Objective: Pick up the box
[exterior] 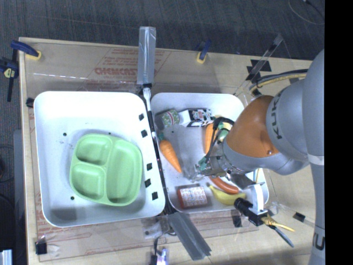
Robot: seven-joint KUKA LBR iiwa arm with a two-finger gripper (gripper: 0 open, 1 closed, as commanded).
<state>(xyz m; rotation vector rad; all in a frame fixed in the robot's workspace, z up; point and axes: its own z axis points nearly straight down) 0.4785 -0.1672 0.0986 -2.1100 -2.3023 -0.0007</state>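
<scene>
1. Two shallow white bins sit side by side on a wooden bench. The left bin (49, 148) has smooth rounded corners, and in it lies a pale green plastic divided plate (106, 170) with three compartments, matte and soft-edged.

2. The right bin (182, 101) is the busy one. The box (192, 196) lies flat near the front edge of that bin: a small, reddish-brown rectangular carton with a lighter label patch, just left of the banana. Nothing is touching it from above as far as I can see.

3. A carrot (170, 155) lies at a slant by the divider, orange and tapered. A second orange carrot-like piece (208, 138) pokes out beside the arm, half covered.

4. A yellow banana (223, 195) curves along the front right, and something red (225, 184) sits right behind it. I can't make out what it is.

5. At the back of the right bin there's a small greenish can or cup (170, 117) on its side and a printed packet (199, 115), too small to read.

6. The grey arm with its glossy orange band (251, 134) leans in from the right and covers much of the bin. The gripper (208, 164) is low over the middle of the bin, above and to the right of the box. It's a tangle of dark metal and wires there, so honestly I can't say how it's set.

7. A grey bar (147, 54) sticks up behind the divider, and blue clamps (25, 49) hold the bench edge.
</scene>
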